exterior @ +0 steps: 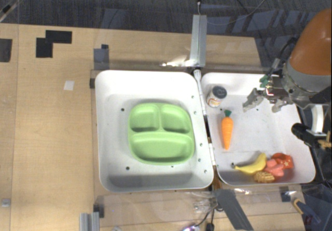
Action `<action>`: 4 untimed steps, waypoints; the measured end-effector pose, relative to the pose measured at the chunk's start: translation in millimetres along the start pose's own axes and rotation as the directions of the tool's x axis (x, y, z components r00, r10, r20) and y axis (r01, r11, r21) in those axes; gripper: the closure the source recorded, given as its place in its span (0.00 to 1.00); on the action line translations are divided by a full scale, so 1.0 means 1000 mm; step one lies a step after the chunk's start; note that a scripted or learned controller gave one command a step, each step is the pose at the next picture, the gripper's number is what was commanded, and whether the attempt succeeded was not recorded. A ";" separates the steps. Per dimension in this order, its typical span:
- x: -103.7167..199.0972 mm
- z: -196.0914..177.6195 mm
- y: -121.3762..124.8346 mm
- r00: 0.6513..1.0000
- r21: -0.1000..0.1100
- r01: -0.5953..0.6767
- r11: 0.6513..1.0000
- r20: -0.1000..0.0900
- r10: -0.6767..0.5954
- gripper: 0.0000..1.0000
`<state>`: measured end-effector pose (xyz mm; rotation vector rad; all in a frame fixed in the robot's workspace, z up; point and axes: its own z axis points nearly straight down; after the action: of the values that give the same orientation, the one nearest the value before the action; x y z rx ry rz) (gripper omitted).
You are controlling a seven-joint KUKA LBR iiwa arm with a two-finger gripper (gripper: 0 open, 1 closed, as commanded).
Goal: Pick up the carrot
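Observation:
The carrot (227, 130), orange with a small green top, lies lengthwise in the left part of the right bin (280, 131), its green end pointing to the far side. My gripper (262, 103) hangs over the far middle of that bin, to the right of and beyond the carrot and apart from it. Its two fingers (249, 102) stand spread, open, with nothing between them.
A small round can (215, 95) lies just beyond the carrot near the bin's far left corner. A banana (251, 165), a red fruit (281, 164) and a brown biscuit (264, 176) sit along the near edge. The left bin (111, 121) holds a green divided plate (161, 132).

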<state>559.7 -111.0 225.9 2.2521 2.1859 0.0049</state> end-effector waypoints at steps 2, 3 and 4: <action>-0.057 0.086 0.022 0.995 -0.002 -0.105 0.995 0.001 0.105 0.00; -0.040 0.105 0.093 0.953 -0.002 -0.302 0.953 0.001 0.302 0.00; -0.020 0.135 0.111 0.930 0.002 -0.368 0.930 0.004 0.368 0.00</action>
<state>670.2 -133.8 91.7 2.6216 1.7262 -0.0007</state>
